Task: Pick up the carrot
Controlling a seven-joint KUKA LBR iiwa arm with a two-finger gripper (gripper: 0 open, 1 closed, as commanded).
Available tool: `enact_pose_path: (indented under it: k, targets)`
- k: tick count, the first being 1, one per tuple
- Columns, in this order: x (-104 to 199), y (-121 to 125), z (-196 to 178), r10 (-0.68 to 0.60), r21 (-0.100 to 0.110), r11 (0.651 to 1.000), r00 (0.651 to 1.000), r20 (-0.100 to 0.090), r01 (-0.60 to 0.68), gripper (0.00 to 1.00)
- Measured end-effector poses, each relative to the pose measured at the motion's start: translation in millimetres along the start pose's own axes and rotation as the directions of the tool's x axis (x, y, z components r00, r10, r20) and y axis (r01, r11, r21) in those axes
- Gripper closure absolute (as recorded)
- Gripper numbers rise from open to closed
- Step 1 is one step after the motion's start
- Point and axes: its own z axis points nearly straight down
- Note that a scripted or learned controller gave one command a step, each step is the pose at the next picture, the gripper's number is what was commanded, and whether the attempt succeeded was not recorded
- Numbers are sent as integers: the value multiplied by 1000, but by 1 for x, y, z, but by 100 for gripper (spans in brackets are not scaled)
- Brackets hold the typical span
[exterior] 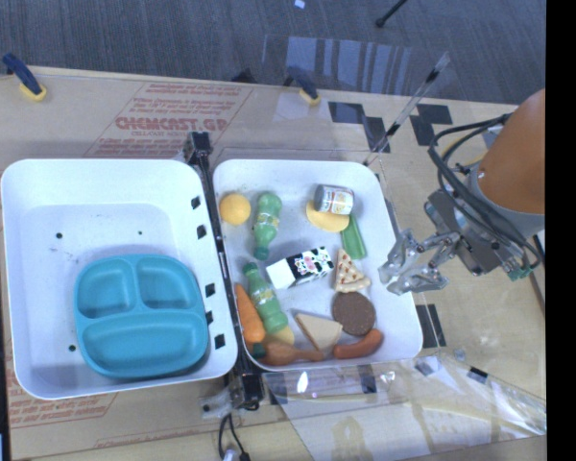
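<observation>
the carrot (pixel 249 313) lies along the left wall of the right bin (pixel 392 221), near its lower left corner, touching a green bottle (pixel 263 300) at its 3 o'clock side and a sausage (pixel 286 354) near its lower end. the gripper (pixel 410 269) hangs just outside the bin's right wall, well apart from the carrot and at about 3 o'clock from it, jaws spread and holding nothing. a blue tray (pixel 139 316) sits in the left bin (pixel 38 190).
</observation>
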Motion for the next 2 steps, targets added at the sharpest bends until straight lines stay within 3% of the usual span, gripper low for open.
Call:
enact_pose_path:
  k: [1,2]
  targets:
    - [0,0,0,1,0,1000,1000,-1,-1,0]
    - [-95,-42,78,140,-5,990,990,-4,-140,0]
